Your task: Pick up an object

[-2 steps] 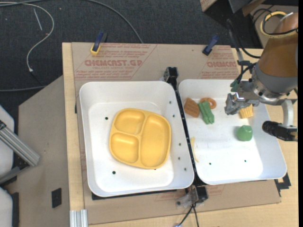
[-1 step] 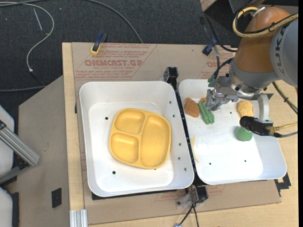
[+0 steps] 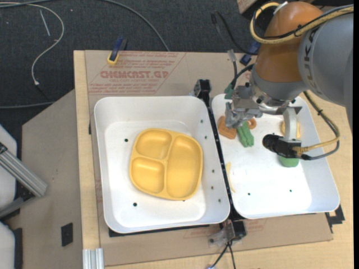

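Observation:
My gripper (image 3: 239, 116) hangs low over the far left part of the right bin (image 3: 280, 198). Directly beneath it lie an orange piece (image 3: 226, 131) and a green elongated piece (image 3: 245, 135), side by side near the bin's left wall. The green piece reaches up to the gripper, but the view does not show whether it is held. A small green round thing (image 3: 289, 161) lies further right in the same bin. A pale yellow-and-white thing (image 3: 291, 129) sits by the bin's far right, partly hidden by the wrist.
The left bin (image 3: 112, 206) holds a yellow divided plate (image 3: 166, 163) in its middle. The big grey and orange arm covers the right bin's far edge. A blue and yellow clip (image 3: 116, 50) lies on the cardboard behind the bins.

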`<state>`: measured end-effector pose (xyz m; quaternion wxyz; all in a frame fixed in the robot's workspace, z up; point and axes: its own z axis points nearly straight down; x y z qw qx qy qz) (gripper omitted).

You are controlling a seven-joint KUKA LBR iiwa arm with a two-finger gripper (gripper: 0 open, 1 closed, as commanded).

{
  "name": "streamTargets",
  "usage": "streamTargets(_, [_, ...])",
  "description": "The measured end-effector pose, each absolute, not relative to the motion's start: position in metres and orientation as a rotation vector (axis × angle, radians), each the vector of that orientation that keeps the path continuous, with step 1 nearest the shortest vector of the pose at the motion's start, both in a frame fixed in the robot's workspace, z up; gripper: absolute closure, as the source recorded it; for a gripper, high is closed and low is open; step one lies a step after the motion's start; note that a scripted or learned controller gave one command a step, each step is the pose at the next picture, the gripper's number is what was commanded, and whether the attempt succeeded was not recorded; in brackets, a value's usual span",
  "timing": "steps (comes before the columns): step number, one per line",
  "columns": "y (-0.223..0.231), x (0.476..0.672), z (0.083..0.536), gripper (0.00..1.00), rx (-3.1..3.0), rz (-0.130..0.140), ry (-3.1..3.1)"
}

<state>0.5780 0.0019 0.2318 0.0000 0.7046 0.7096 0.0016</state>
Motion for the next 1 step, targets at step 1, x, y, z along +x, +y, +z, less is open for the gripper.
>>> streamTargets(1, [0.0527, 0.5778, 0.2356, 1.0, 2.216, 0.004, 2.229])
